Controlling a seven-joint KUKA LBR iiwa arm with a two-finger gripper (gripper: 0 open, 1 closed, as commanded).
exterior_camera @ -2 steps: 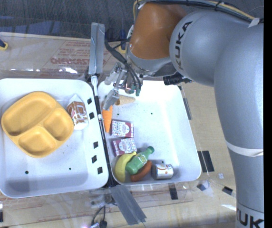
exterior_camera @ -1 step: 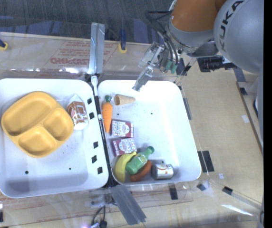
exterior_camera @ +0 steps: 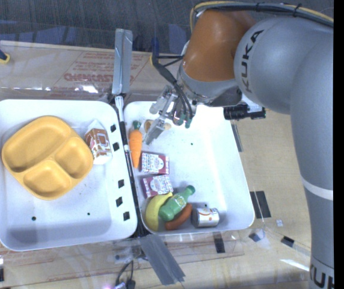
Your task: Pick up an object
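My gripper [exterior_camera: 156, 123] hangs over the upper left corner of the right bin [exterior_camera: 229, 161], just right of an orange carrot [exterior_camera: 135, 147] with a green top. A small tan thing [exterior_camera: 159, 124] shows at the gripper's tip; I cannot tell whether it is held. Below the carrot lie two small red cartons [exterior_camera: 154, 162] [exterior_camera: 157, 185]. At the bin's front sit a yellow banana [exterior_camera: 151, 212], a green bottle [exterior_camera: 177, 202] lying across it, a red-orange item [exterior_camera: 178, 217] beneath the bottle, and a silver can [exterior_camera: 206, 217].
The left bin [exterior_camera: 15, 227] holds a yellow divided plate [exterior_camera: 46, 155] and a small brown carton [exterior_camera: 98, 143] against its right wall. A black-marked divider [exterior_camera: 122, 179] separates the bins. The grey arm [exterior_camera: 280, 59] covers the upper right.
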